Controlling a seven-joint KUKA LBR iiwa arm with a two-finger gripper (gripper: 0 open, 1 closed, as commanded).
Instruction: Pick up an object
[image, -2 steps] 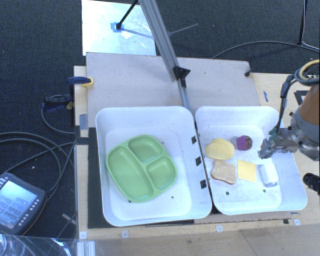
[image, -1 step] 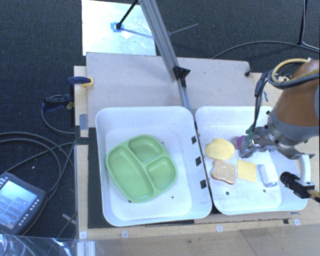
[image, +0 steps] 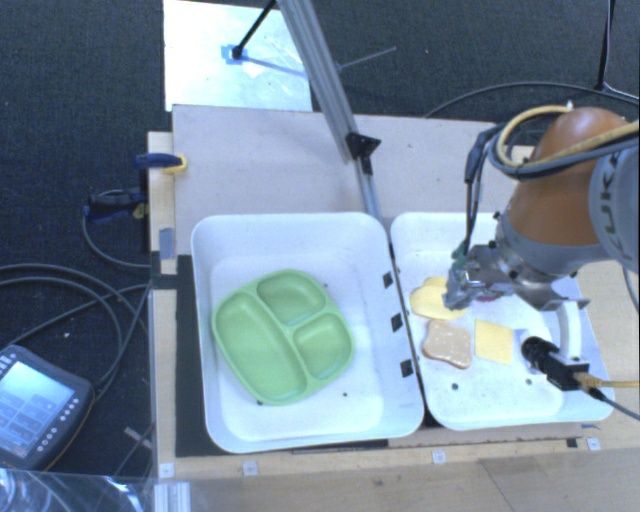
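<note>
So the plain beige worktop (image: 260, 160) carries two shallow white plastic bins side by side, and I'll use the right-hand white bin (image: 480, 405) as my reference for everything. The other shallow white bin (image: 215, 400) sits touching its left edge, and lying flat in that one is a pale green plastic divided tray with three compartments (image: 283, 336), well away from the action.

The grey KUKA arm with the big orange section above the wrist (image: 570, 190) comes in over the right bin's far right side and bends down toward its middle, with cables looping over the top of it. The wrist looks pitched downward so the gripper (image: 462, 292) sits low over the bin's left-centre, right at the pale yellow rounded piece of toy food (image: 430, 300). I honestly can't tell whether the jaws are released or clenched; the wrist hardware hides them from this angle.

Also in the right bin: a flat yellow square like a toy cheese slice (image: 494, 341) near the middle, and a tan toast-shaped slice (image: 448, 345) just beside it to the left, both just in front of the gripper.

My read is it's in the reach-down or grasp step, going for the yellow rounded piece. Nothing looks lifted. Next it'd need a firm close on that piece and a straight lift, and a flat slippery thing like that could easily slide out.
</note>
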